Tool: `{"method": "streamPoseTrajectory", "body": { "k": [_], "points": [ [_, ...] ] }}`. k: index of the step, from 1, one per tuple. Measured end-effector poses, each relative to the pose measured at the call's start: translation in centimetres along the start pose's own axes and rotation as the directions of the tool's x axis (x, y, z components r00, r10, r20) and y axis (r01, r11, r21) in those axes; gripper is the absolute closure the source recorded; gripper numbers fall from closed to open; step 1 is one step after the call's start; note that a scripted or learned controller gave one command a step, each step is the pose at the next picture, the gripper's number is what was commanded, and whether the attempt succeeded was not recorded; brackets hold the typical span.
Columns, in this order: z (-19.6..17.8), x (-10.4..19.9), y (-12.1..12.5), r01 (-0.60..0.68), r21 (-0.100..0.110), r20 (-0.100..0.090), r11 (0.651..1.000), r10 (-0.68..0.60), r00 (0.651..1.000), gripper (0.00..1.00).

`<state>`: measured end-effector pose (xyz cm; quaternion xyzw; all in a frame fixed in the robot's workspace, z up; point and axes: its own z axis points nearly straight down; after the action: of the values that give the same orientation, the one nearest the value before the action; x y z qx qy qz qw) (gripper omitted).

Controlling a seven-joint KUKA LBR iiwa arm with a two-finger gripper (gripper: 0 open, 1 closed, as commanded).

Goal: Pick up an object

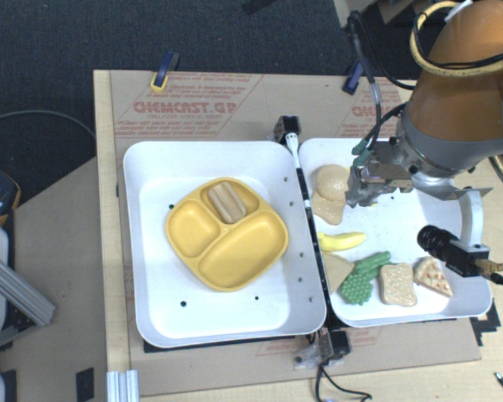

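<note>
This looks like a robotics lab. A protective-film board (235,107) marked with a maker's name covers the tabletop (109,224), held by clamps (162,72) at the upper edge; loose cables (33,120) trail over dark carpet (67,23) at upper left, beside aluminium framing (17,287).

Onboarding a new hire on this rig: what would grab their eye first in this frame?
Probably the yellow divided plate in the middle of the left bin, with a tan sausage-like piece in its upper compartment. Next, the big orange-and-grey arm reaching in over the right bin, its pincer low beside a beige lump. Toy food lies along that bin's near side: banana, green vegetable, bread slice, pizza wedge.
</note>
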<state>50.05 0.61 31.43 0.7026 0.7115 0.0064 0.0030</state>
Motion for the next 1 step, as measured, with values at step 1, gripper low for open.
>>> {"method": "streamPoseTrajectory", "body": {
  "k": [1],
  "points": [
    [4.25, 3.39, -2.26, -0.009, 0.019, 0.003, 1.0, 0.009, 1.0, 1.0]
  ]
}}
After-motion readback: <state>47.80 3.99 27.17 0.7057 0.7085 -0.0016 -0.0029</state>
